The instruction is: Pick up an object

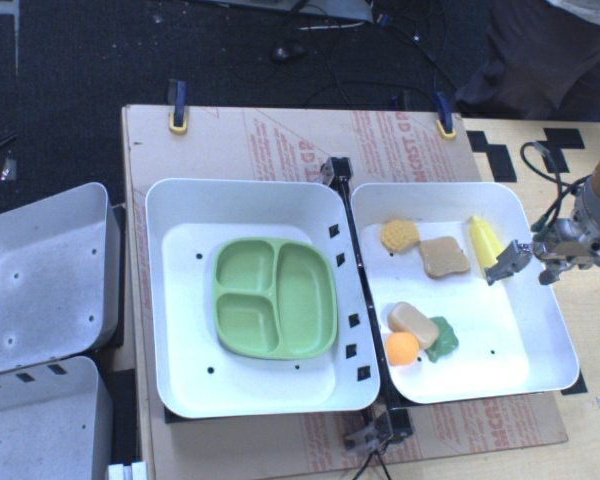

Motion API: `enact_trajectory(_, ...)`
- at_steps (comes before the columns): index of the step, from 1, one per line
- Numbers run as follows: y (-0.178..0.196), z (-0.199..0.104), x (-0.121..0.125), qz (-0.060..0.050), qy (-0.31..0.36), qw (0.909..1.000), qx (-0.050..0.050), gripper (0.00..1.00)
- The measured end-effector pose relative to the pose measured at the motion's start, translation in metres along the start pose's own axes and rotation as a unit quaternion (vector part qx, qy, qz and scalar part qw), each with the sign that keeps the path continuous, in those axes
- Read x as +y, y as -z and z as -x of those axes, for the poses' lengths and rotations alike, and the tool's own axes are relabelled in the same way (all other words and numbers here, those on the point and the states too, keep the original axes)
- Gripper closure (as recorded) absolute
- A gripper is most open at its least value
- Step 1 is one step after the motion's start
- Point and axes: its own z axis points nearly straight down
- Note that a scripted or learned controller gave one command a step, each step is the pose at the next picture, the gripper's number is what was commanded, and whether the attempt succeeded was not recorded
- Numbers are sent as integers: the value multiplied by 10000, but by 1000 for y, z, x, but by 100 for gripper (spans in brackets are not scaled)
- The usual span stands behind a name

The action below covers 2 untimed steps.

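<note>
Left bin (pixel 170 268) held a green divided tray (pixel 276 298); right bin (pixel 540 353) held waffle (pixel 400 235), bread (pixel 444 257), yellow piece (pixel 483 240), orange (pixel 402 349), with gripper (pixel 525 258) over its right rim, grip state unreadable.

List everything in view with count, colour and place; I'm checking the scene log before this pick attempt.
bins: two, white, side by side on the bench
tray: one, green, three compartments, left bin
waffle: one, yellow, right bin, far side
toast: one, tan, beside the waffle
corn: one, yellow, right bin, far right
bread roll: one, beige, right bin, near side
orange: one, orange, touching the roll
leafy vegetable: one, green, beside the roll
clamps: two, yellow, far board edge
gripper: one, grey, over right bin's right edge
</note>
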Motion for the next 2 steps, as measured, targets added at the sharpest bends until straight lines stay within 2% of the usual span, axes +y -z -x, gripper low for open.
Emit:
enact_trajectory(1,8,-1,3,64,23,10000,-15,0)
enact_trajectory(2,-36,-6,5,54,18,10000,-11,0)
